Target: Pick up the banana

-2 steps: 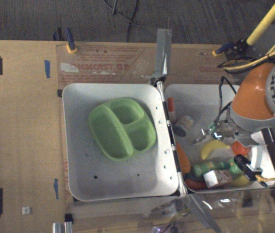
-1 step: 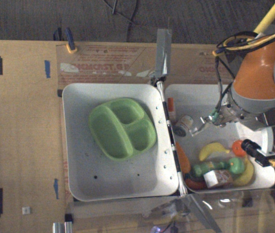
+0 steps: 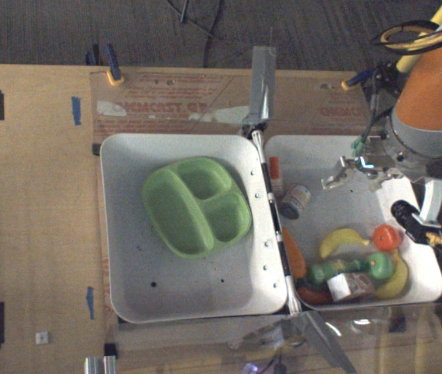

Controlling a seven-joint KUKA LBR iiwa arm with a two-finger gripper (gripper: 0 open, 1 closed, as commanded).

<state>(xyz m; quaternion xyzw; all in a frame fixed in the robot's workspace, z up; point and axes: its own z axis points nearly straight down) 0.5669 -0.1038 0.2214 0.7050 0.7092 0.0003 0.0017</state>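
The banana is yellow and curved, and lies in the lower middle of the right bin. A second yellow curved piece lies at the bin's lower right corner, partly under other items. My gripper hangs over the upper part of the right bin, above and slightly right of the banana and apart from it. It is open, with nothing between its fingers.
Around the banana lie an orange-red ball, a green bottle, a small can, a carrot and a marker. The left bin holds a green divided plate.
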